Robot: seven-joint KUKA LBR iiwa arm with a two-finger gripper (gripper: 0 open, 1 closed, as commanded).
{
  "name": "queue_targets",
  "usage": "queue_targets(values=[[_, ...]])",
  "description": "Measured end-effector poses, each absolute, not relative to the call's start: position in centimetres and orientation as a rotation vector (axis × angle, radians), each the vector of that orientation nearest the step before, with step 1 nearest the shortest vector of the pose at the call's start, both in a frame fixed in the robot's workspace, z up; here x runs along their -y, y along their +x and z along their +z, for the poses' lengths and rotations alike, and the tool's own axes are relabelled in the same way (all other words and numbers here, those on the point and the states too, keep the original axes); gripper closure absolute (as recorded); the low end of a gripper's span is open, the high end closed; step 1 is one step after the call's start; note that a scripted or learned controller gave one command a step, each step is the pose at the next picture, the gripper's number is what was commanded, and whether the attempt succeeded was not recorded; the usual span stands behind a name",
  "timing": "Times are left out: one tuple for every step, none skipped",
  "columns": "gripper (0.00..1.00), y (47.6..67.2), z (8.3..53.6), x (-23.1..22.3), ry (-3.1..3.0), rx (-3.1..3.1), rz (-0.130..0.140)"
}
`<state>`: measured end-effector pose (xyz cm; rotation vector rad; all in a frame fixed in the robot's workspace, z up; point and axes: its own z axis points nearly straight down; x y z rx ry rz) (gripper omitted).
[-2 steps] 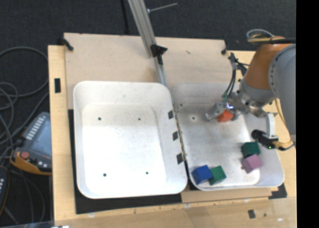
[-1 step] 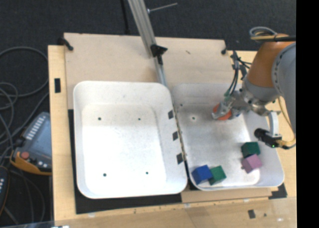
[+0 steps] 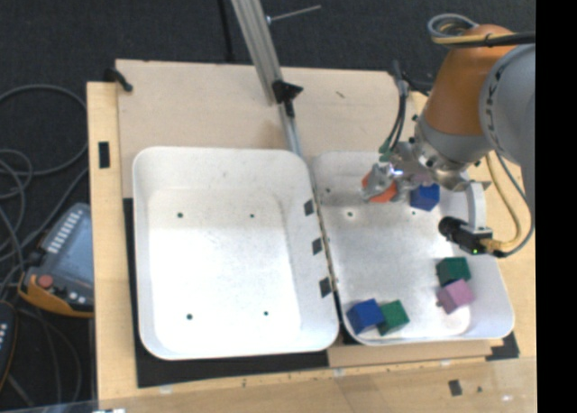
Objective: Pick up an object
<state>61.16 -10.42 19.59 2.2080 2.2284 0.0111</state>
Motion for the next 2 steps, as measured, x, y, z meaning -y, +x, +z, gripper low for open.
queue_targets(values=[[1.0, 61.4, 19.7, 1.8, 2.212, -2.233, 0.005], [1.0, 61.5, 25.3, -3.7, 2.21, -2.229, 0.009]])
